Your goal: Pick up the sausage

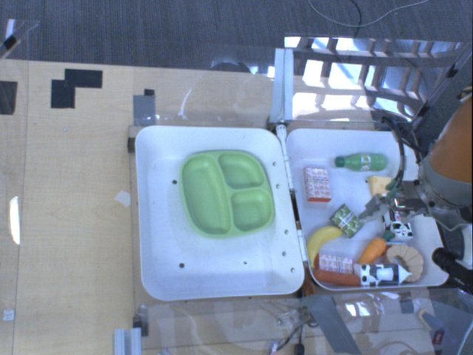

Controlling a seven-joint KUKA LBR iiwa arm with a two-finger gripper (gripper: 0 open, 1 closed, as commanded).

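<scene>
The sausage (335, 278), a reddish-orange link, lies along the front wall of the right bin (299, 150). It sits just below a pink packet (334, 262) and left of a cow-patterned bottle (382, 274). My gripper (383, 208) hangs over the middle right of that bin, above and to the right of the sausage and well apart from it. It is open, with nothing between its fingers. The grey arm with its orange band comes in from the right edge.
The right bin also holds a green bottle (361, 161), a red carton (318, 183), a small green box (345, 219), a banana (324, 239), a carrot (373, 250), a bagel (408, 261) and a yellow wedge (378, 184). The left bin (159, 257) bears a green divided plate (226, 192).
</scene>
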